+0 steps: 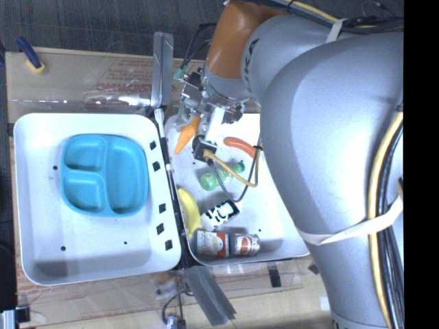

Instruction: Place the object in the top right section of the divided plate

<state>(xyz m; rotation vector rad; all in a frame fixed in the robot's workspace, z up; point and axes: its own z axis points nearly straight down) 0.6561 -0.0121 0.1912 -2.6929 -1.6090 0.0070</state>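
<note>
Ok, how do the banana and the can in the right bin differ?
The banana is yellow and curved; the can is a cylinder with a red and white label. The banana runs along the bin's left wall, the can across its lower edge. Both lie in the right bin.

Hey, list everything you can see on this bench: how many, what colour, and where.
bins: two, white, side by side
divided plate: one, blue, left bin
carrot: one, orange, right bin's far end
sausage-shaped piece: one, orange-red, right bin, right of the carrot
green piece: one, green, mid right bin
banana: one, yellow, right bin's left wall
small item: one, black and white, beside the banana
bottle: one, red-and-white label, lying at right bin's near end
clamp: one, blue, far left
arm: one, grey with orange band, over right bin
</note>
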